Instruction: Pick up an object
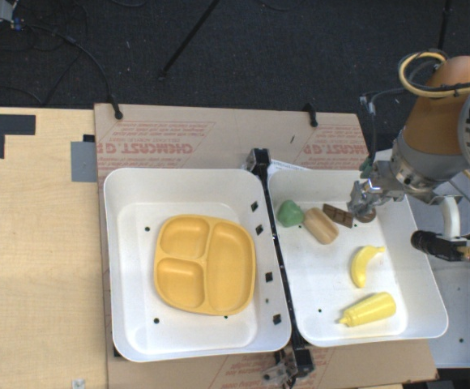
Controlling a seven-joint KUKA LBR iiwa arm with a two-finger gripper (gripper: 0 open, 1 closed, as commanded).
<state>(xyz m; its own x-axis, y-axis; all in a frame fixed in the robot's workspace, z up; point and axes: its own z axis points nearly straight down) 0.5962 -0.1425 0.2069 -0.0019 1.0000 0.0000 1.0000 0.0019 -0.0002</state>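
The right bin (413, 314) holds a green rounded object (290, 212), a tan cylinder with a dark brown end (324, 224), a yellow banana (365, 264) and a yellow squeeze bottle (369, 309). My gripper (363, 203) hangs over the bin's upper right part, just right of the brown end of the cylinder. Nothing shows between its fingers from this angle. The grey arm with its orange band (450, 75) comes in from the right.
The left bin (121, 217) holds a yellow divided plate (205, 264). A black divider (269, 250) separates the two bins. Cardboard lies under both bins, and a wooden bench top spreads to the left.
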